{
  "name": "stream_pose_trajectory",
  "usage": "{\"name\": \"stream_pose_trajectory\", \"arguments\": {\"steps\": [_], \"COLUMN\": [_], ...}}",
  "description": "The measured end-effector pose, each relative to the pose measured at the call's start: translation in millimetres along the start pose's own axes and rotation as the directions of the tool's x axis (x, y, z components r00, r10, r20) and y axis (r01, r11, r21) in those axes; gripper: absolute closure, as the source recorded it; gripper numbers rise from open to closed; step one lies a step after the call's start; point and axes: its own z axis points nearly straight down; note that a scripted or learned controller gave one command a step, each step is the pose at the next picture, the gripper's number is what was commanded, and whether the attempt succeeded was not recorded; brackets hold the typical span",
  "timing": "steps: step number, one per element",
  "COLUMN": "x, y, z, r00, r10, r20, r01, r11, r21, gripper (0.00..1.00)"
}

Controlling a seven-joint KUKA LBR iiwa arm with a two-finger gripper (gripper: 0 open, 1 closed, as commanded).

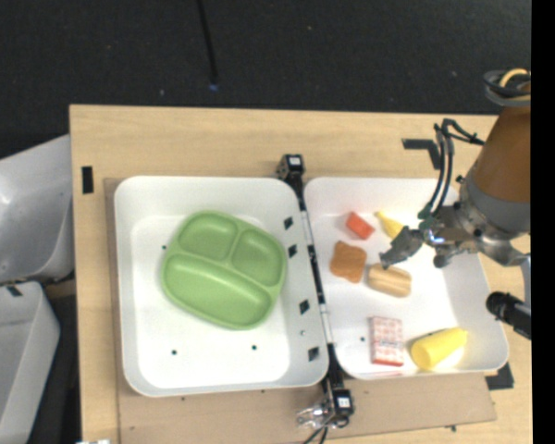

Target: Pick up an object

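The right bin (462, 336) holds several small items: a red-orange block (358, 225), a small yellow piece (388, 222), a brown bread-like chunk (348, 262), a tan roll (390, 281), a pink-and-white packet (386, 339) and a yellow wedge (437, 348). My gripper (400, 248) reaches in from the right and hovers just above the tan roll, between it and the small yellow piece. Nothing shows between its fingers.
The left bin (148, 350) carries a green divided plate (224, 268). A black clip (289, 166) sits at the top of the divider between the bins, with more fittings at its lower end (326, 409). Grey equipment stands off the bench's left edge.
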Motion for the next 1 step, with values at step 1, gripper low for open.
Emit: {"name": "stream_pose_trajectory", "arguments": {"steps": [1], "x": [1.4], "y": [-0.5], "z": [42.5], "r00": [1.000], "r10": [0.004], "r20": [0.001], "r01": [-0.004], "r11": [1.000], "r21": [0.006], "gripper": [0.00]}}
